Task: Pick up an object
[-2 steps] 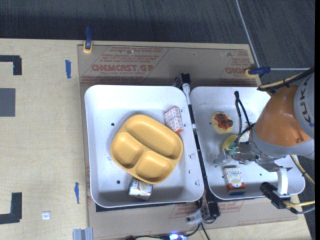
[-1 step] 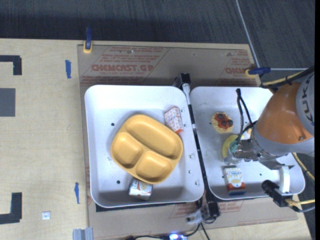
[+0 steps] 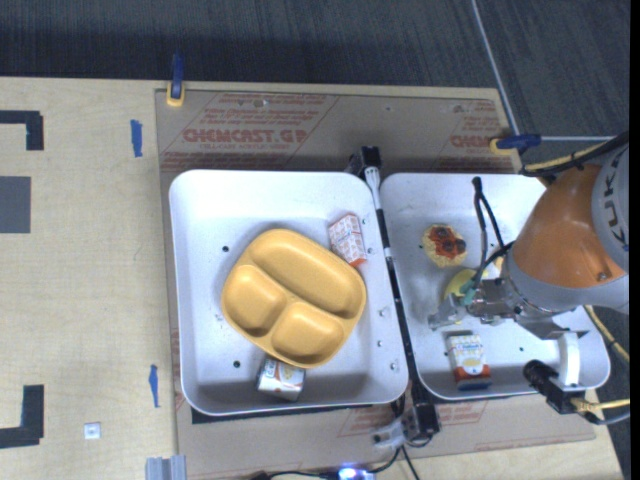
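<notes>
Filling the left bin (image 3: 190, 268), a yellow divided tray (image 3: 292, 295) lies between a red-white packet (image 3: 346, 238) and another packet (image 3: 280, 379). Right bin (image 3: 420, 358): a round snack (image 3: 445, 243) near the far edge, a small carton (image 3: 467, 356) near the front edge. The hand (image 3: 470, 298) hovers over a yellow-green object (image 3: 459, 285); its finger state cannot be told.

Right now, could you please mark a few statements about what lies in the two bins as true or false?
1. The yellow divided tray lies in the left bin. True.
2. The gripper is over the left bin. False: it is over the right bin, near a yellow-green object.
3. A small red and white packet lies beside the tray's upper right edge. True.
4. The round red and yellow item sits in the left bin. False: it is in the right bin.
5. A small carton lies near the right bin's front edge. True.
</notes>
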Controlling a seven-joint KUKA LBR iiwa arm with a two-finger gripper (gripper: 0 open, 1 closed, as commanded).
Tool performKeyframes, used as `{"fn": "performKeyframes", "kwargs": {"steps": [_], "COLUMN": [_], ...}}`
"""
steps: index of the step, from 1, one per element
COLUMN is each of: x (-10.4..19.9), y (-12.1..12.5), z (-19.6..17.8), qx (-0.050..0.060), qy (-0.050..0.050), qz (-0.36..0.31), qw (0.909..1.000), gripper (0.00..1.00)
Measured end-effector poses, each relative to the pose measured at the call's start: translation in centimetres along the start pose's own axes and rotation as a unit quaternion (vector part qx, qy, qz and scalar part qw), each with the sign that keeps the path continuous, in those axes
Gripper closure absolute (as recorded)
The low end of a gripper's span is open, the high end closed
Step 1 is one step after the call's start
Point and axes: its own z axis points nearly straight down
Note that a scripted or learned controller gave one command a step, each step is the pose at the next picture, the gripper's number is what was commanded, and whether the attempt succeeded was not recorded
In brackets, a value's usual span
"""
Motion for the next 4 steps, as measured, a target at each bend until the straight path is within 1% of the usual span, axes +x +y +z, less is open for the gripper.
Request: {"fn": "performKeyframes", "kwargs": {"steps": [1,2,3,4], "x": [0.0,-0.1,-0.1,-0.1], "y": [-0.4,-0.2,-0.2,-0.1], "z": [2.1,1.0,1.0,0.0], "qx": [0.007,0.003,0.004,0.002], "qy": [0.003,0.001,0.001,0.001], "qz": [-0.001,-0.001,-0.001,-0.001], "qw": [1.0000,1.0000,1.0000,1.0000], "gripper": [0.00,1.00,0.00,1.00]}}
